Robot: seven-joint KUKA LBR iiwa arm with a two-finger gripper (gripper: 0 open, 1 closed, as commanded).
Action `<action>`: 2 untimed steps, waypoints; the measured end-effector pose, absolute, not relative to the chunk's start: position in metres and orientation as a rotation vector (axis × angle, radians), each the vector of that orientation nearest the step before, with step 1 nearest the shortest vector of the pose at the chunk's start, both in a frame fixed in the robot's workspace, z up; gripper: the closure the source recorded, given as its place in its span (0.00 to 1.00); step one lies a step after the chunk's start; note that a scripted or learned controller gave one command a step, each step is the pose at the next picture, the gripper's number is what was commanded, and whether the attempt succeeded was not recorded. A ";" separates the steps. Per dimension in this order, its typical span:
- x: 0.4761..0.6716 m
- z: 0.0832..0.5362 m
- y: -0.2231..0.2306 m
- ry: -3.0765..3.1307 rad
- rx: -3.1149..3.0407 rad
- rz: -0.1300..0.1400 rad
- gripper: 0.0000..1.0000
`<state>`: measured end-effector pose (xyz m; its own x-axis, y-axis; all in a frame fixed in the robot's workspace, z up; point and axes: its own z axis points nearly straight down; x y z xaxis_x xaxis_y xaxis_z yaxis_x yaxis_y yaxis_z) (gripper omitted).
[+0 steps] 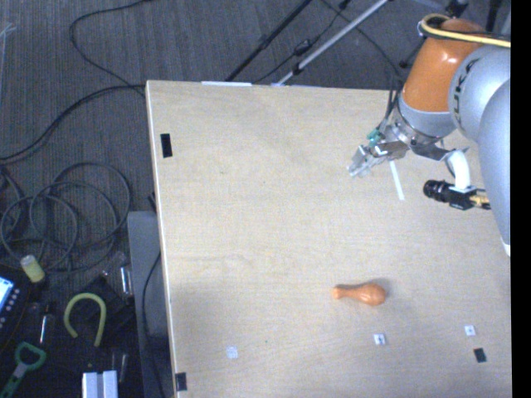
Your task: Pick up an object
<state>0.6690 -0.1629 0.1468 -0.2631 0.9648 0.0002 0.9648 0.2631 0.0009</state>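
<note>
Gripper (pixel 362 162) at 2 o'clock of tan board (pixel 249 222), above surface; finger spread cannot be told, nothing seen between fingers. Orange pear-shaped object (pixel 362 293) lies on board at 5 o'clock, well apart from gripper, narrow end toward 9 o'clock. Small black marker (pixel 167 145) at 10 o'clock. No readable writing.
</note>
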 end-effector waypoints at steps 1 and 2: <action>0.669 0.175 -0.179 2.295 2.144 -0.002 1.00; 0.669 0.175 -0.179 2.295 2.144 -0.002 0.00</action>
<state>0.6687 -0.1790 0.1752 -0.0678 0.9977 -0.0019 0.9977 0.0678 -0.0004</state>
